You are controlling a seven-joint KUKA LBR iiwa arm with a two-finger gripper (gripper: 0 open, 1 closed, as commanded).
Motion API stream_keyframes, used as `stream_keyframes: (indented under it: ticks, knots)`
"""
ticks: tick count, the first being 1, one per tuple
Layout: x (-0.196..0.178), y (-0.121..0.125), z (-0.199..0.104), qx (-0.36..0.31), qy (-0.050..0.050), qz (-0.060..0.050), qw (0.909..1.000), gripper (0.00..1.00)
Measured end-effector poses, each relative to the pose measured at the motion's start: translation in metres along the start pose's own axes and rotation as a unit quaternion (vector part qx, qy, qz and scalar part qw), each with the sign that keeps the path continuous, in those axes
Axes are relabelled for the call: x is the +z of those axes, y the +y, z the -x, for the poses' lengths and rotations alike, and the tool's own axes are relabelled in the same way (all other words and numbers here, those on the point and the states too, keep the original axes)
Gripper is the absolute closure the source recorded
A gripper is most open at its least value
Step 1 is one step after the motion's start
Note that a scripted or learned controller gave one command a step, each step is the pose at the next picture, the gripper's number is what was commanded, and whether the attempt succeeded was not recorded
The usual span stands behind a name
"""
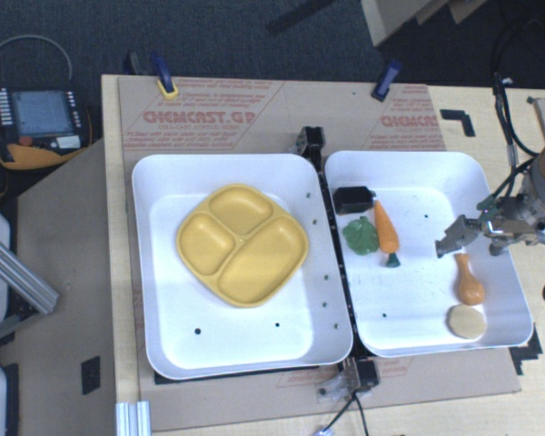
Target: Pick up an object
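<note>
My gripper (475, 242) hangs over the right side of the right bin (418, 330). It is open, with nothing between its fingers. Just below it lies an orange pear-shaped toy (470, 284), its narrow end pointing up toward the gripper. A beige round piece (466, 322) rests in front of that toy. Toward the bin's left side are a carrot (386, 231), a green broccoli-like piece (361, 235) touching it, and a small black block (352, 199) behind them.
The left bin (163, 325) holds a yellow divided plate (243, 244). A black divider runs between the two bins. Cables hang at the far right above the arm. A control pendant (38, 116) lies off the bench at left.
</note>
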State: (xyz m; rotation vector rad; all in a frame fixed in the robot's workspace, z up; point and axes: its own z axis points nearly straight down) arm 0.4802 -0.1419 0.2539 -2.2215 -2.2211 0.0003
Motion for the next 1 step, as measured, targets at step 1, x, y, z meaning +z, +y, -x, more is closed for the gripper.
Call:
stream_keyframes:
  ticks: [1]
  knots:
    - [0.0590, 0.0069, -0.0050, 0.000, 0.001, -0.004, 1.0000, 0.00]
